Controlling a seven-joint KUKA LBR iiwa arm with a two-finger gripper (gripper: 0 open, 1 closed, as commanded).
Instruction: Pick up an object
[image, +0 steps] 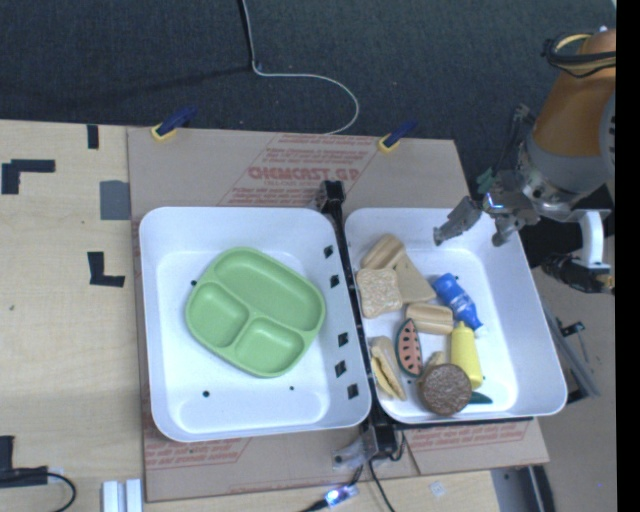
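Gripper (472, 226): fingers spread wide, holding nothing, over right bin (530, 300) far-right corner; toy food w/ blue bottle (457, 300), yellow bottle (465, 353), melon slice (408, 346), brown patty (445, 388) mid-bin; green tray (256, 311) in left bin (165, 300).

Two shallow white bins sit side by side on a cardboard sheet (300, 170) printed with red lettering. The left bin (165, 300) holds a green divided plate (255, 312), three compartments, lying askew near the centre. The right bin (535, 330) adjoins it along a black clipped seam (345, 300). Two blue-and-yellow clamps (175, 122) (398, 135) grip the cardboard's far edge. A thin white cable (300, 75) loops over dark carpet (120, 55) beyond. Black tape marks (30, 172) show on the wooden bench top (60, 340) at left.
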